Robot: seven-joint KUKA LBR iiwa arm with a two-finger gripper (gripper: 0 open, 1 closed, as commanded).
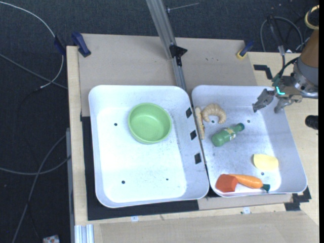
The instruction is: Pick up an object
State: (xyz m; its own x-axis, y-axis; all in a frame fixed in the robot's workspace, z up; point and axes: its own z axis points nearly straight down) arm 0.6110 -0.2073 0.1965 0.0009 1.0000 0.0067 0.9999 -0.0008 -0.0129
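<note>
The right bin (283, 135) holds a tan croissant (213, 113), a green bottle (226, 134) lying on its side, a yellow lemon-like piece (265, 162), an orange carrot (249, 181) and a red piece (226, 183) beside it. A green bowl (149, 123) sits in the left bin (111, 161). My gripper (271, 103) hangs over the right bin's far right corner, open, its two fingers spread with nothing between them. It is well right of the croissant and bottle.
A metal post (162, 22) slants up from between the bins at the back. Blue and yellow clamps (80, 44) hold the bench board's far corners. Cables lie on the dark floor at left and upper right.
</note>
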